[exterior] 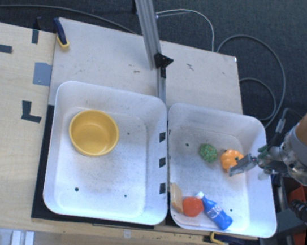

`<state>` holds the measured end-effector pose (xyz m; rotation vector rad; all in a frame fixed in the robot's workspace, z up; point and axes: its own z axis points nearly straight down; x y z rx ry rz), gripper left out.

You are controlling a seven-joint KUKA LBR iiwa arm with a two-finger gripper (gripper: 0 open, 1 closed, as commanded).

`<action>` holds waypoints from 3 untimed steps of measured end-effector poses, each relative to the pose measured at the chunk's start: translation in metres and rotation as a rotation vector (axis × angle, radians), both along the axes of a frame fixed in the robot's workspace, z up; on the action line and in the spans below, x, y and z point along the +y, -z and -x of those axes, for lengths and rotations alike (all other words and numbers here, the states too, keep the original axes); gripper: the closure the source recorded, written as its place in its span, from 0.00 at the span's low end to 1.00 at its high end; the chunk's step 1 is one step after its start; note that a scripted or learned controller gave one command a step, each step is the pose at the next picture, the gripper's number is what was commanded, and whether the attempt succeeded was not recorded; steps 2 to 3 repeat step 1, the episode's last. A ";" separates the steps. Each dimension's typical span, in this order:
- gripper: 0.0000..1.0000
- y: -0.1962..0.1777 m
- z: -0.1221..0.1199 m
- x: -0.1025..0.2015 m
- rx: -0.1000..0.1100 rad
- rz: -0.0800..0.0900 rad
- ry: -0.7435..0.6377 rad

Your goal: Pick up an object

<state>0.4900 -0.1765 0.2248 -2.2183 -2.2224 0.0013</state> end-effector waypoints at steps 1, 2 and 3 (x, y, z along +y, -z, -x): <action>0.00 0.000 0.000 0.000 0.000 0.000 0.000; 0.00 0.000 0.000 0.000 0.000 0.000 0.000; 0.00 0.000 0.000 0.000 0.000 0.000 0.000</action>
